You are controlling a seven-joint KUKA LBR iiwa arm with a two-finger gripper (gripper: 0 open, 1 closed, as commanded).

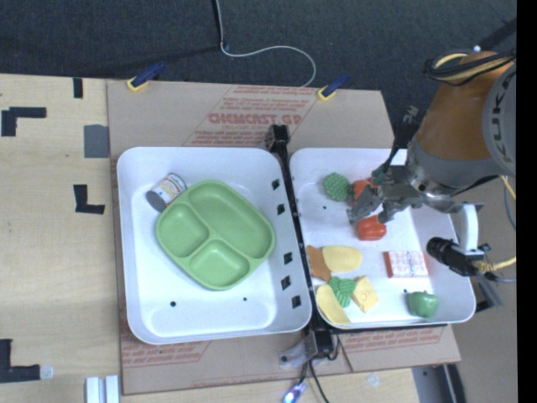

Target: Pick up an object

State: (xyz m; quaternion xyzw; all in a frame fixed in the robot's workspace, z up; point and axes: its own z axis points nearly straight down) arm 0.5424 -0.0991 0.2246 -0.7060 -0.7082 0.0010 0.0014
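My gripper (370,209) hangs over the middle of the right bin (436,225), reaching in from the right. Directly below its tip lies a red rounded object (372,228), which touches or nearly touches it. Whether that object is gripped cannot be told. A small orange-red piece (361,187) sits just beyond the gripper, and a green leafy toy (336,186) lies to its left.
The right bin also holds a yellow piece (342,259), an orange piece (318,264), a cheese wedge (366,295), a red-and-white packet (406,264) and a green pepper (422,303). The left bin (134,225) carries a green divided plate (216,233) and a small can (166,191).
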